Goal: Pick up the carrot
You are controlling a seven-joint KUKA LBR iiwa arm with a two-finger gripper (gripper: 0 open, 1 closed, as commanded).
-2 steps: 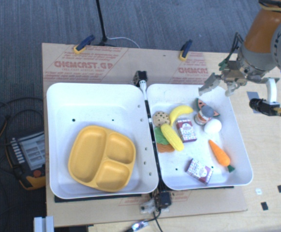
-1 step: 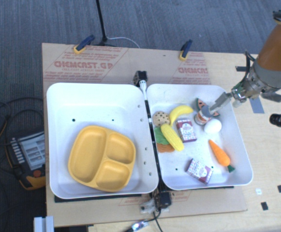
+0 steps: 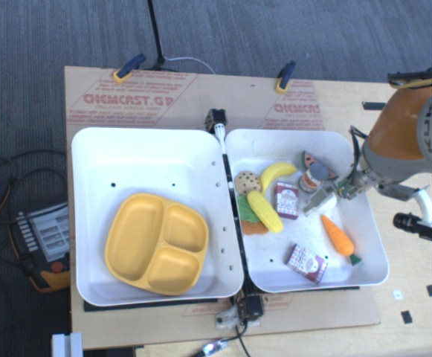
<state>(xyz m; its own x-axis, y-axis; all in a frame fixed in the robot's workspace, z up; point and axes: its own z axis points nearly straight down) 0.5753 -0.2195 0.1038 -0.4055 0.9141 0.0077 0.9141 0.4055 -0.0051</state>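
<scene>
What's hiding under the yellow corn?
Under the corn peek a green piece and an orange piece, lying in the right bin. Their covered parts stay hidden, so I can't name them.

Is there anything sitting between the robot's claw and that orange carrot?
No. In the camera view, the gripper hovers just above-left of the carrot, with bare white bin floor between them.

Setting: robotics lab | clamps pin a board tabletop | grey carpet | loose cables | two white bins of toy food
</scene>
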